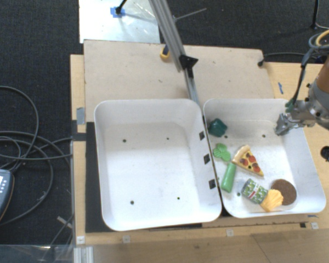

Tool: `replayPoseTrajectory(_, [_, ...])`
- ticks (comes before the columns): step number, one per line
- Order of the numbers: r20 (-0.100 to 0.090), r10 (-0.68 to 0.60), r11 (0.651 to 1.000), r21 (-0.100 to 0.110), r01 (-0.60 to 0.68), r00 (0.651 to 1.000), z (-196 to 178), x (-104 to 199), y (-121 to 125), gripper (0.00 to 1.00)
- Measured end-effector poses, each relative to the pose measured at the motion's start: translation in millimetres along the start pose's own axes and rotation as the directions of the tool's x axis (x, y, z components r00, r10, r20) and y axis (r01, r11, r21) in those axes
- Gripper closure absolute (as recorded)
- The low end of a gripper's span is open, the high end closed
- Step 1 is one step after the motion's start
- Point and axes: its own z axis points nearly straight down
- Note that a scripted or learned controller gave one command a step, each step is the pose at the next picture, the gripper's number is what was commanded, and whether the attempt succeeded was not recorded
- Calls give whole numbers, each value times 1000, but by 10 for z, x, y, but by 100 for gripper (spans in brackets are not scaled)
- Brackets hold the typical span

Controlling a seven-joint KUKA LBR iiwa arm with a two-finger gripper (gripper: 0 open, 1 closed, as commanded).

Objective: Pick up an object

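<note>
Two white bins sit side by side on the table (131, 70), filling the middle of the frame. The left bin (107, 201) has only its bare floor with a few dark dots. The right bin (312, 193) holds six small things. A dark green block (217, 127) lies near the bin's upper left corner, close to the wall shared with the left bin. Below it a green spatula (226, 167) lies lengthwise, its flat head toward the top and its handle running down along the left side. Just right of the spatula's head is one pizza slice (248, 160), yellow with red spots, pointing toward the lower right. Toward the lower middle lies a small green and white can (254, 191) on its side. Touching the can on its right is a yellow piece (272, 200), and just above and right of that is a brown disc (285, 189), overlapped at its edge by the yellow piece. The single arm (328, 89) enters at the right edge of the frame, its orange band at the upper right. Its hand (284, 125) hangs over the upper right part of the right bin, well apart from all six things, with nothing between its fingers; whether the fingers are spread or closed cannot be told from this angle. One black clamp (187, 62) grips a slanted metal pole at the top centre.
</note>
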Motion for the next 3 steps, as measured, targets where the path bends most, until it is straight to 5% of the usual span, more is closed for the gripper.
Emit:
replayPoseTrajectory(1, [1, -1, 1000, -3, 1, 1000, -647, -8, 27, 100])
replayPoseTrajectory(3, [-5, -7, 1000, 6, 7, 1000, -493, 1180, -129, 100])
